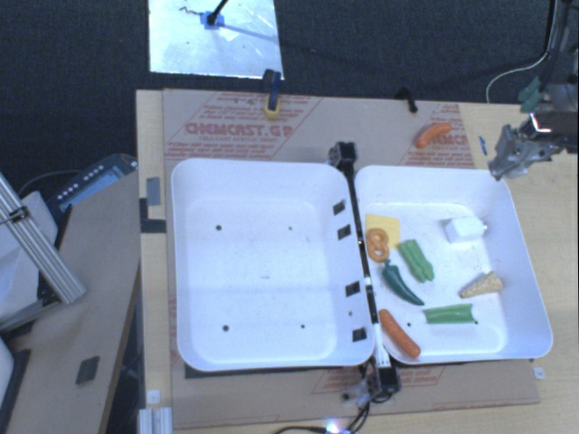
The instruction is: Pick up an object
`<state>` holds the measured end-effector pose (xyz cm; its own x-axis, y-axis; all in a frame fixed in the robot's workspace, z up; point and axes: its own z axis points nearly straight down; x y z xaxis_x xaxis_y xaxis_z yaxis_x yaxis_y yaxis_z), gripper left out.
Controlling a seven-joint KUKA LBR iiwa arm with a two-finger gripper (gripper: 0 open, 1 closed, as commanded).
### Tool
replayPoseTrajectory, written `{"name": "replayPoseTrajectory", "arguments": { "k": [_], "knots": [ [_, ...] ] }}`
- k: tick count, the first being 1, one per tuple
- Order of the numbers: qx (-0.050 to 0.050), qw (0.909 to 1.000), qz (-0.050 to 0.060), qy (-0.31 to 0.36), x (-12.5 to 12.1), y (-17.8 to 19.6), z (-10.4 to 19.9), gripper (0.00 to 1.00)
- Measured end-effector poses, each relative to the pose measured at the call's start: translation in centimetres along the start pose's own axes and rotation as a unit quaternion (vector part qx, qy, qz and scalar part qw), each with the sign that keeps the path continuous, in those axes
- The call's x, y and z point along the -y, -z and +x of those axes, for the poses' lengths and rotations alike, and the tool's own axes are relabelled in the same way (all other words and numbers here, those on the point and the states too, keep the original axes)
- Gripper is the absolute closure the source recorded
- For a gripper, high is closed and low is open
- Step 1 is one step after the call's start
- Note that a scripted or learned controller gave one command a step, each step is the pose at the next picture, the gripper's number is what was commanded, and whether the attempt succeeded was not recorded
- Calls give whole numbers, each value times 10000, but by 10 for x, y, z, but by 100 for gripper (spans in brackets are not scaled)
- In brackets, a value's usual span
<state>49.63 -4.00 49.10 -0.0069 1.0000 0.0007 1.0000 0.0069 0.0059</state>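
Bins sat side by side on the bench [507, 125], the left bin [262, 260] to the left of the right bin [516, 233]. Just inside the right bin's left wall lay a yellow slice [384, 225] with an orange ring [377, 244] on its near edge. Right of these were a green pepper [416, 259], a dark green chili [400, 284] and, nearest, an orange carrot [399, 333]. Further right lay a green bean pod [450, 314], a white block [463, 229] and a tan wedge [481, 285]. An orange sausage [433, 135] rested on the bench beyond the bin's far edge. At far right the gripper [512, 155] hung above the bin's far right corner, touching no object; whether its fingers were spread or closed could not be told.
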Motion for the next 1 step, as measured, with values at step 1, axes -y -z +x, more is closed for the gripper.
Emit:
{"name": "replayPoseTrajectory", "arguments": {
  "k": [1],
  "knots": [
    [2, 10000, 6, -2, 9, 19, 33, 100]
  ]
}}
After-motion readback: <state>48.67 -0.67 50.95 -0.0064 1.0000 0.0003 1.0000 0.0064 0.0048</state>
